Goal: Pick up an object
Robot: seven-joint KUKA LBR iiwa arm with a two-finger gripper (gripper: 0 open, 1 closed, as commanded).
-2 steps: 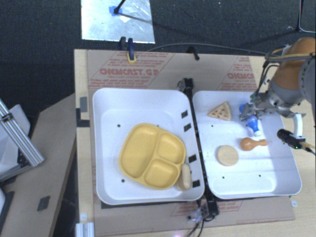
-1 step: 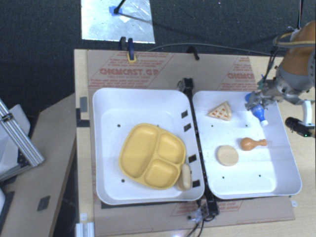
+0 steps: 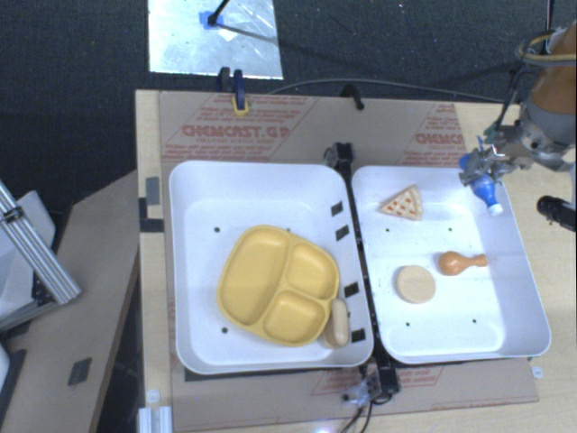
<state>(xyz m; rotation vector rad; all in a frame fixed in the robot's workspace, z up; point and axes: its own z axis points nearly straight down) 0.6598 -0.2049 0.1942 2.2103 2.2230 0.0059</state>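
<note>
The end effector (image 3: pixel 488 190) hangs over the far right corner of the right bin (image 3: pixel 523 318); I cannot tell its state. In this smooth white bin lie a triangular pizza slice (image 3: pixel 402 204), a flat round cookie (image 3: pixel 416 284) and an orange drumstick (image 3: pixel 461 262). The left bin (image 3: pixel 194 242) holds a yellow plastic tray (image 3: pixel 278 284) with compartments, a beige roll (image 3: pixel 338 323) touching it.
</note>
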